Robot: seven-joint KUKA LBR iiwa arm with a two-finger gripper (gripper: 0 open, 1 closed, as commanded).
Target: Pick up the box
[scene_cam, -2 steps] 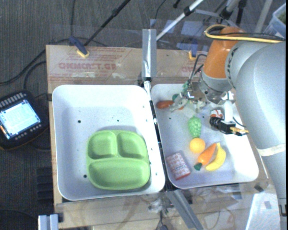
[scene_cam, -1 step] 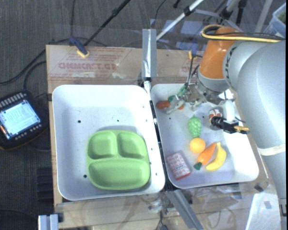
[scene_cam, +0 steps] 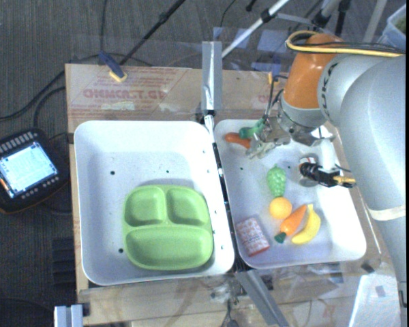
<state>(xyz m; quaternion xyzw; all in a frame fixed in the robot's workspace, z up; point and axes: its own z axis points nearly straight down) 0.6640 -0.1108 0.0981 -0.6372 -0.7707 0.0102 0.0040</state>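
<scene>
I see the gripper (scene_cam: 260,144) low at the far side of the right bin (scene_cam: 341,251), but cannot tell its state, and the box (scene_cam: 251,236) lies at the near left, well apart.

No legible text on anything.
</scene>
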